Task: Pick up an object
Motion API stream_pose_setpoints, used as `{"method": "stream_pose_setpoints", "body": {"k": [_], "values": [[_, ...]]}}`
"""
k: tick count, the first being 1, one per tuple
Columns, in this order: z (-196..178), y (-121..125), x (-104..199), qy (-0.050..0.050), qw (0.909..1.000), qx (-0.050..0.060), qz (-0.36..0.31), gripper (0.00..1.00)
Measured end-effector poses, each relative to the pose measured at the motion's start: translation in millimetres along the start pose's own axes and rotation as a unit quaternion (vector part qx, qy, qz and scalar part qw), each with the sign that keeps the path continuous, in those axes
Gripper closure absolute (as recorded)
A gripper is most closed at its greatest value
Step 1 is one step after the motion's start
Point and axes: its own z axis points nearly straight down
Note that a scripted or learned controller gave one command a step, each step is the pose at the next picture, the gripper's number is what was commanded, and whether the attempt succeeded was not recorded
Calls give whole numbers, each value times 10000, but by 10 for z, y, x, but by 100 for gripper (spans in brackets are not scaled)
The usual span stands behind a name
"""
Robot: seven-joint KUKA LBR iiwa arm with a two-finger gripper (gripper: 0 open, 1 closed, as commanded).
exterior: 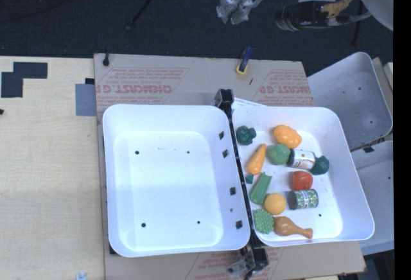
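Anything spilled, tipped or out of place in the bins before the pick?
Nothing stands out. The toy foods sit clustered inside the right bin, none over its rim. The small can and bottle lie on their sides. The gripper hangs high above the bench.

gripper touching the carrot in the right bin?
Apart. The camera view shows the gripper raised above the bench's far edge, with dark floor and cardboard separating it from the carrot lying in the right bin.
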Motion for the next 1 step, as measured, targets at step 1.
{"method": "stream_pose_setpoints", "body": {"k": [1], "values": [[3218, -442, -28, -42, 9998, 174, 23, 100]]}}
